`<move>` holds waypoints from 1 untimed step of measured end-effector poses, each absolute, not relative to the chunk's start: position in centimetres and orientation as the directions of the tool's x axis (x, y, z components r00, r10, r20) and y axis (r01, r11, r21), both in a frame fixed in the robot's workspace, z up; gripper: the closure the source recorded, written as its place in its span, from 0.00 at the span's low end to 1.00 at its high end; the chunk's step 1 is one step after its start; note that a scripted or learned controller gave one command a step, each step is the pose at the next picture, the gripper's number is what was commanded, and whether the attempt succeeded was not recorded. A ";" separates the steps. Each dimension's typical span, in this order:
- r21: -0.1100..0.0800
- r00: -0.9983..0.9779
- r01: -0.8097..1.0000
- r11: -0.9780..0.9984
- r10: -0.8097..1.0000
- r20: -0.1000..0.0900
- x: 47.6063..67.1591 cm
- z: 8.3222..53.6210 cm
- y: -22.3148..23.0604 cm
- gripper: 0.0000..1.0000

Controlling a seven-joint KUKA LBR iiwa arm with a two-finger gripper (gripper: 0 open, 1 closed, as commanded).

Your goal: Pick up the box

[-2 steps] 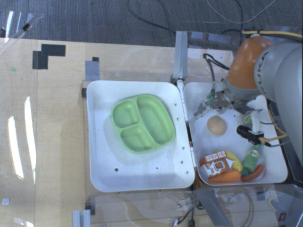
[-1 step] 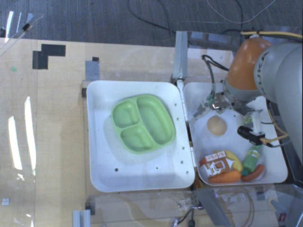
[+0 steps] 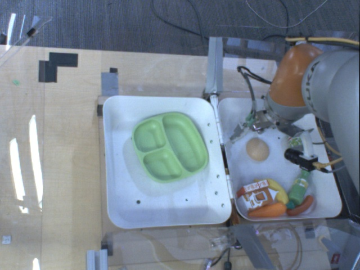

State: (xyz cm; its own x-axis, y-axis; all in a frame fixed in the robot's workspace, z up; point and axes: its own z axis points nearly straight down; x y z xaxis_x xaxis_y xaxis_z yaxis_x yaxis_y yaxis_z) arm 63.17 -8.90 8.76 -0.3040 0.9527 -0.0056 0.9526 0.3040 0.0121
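The box point(image 3: 257, 194), a small orange and white carton, lies near the front of the right bin point(image 3: 236, 108), among other toy food. My gripper point(image 3: 250, 124) hangs over the back left part of that bin, well behind the box and apart from it. It sits just behind a tan egg-shaped ball point(image 3: 257, 149). The grey arm with its orange band point(image 3: 292, 75) covers the bin's back right corner.
Beside the box lie a yellow banana point(image 3: 279, 191), an orange carrot point(image 3: 268, 210), a green bottle point(image 3: 300, 187) and a red sausage point(image 3: 307, 206). The left bin point(image 3: 118, 207) holds a green divided plate point(image 3: 170, 146). Cables trail near the arm.
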 end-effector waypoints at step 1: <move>0.012 -0.335 0.942 0.335 0.942 -0.003 63.1 8.7 -9.4 0.00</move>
State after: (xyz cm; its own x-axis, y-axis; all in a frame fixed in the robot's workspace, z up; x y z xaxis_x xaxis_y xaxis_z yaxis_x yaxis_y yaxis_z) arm 63.15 -9.36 8.74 -0.3348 0.9423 -0.0033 0.9422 0.3348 0.0116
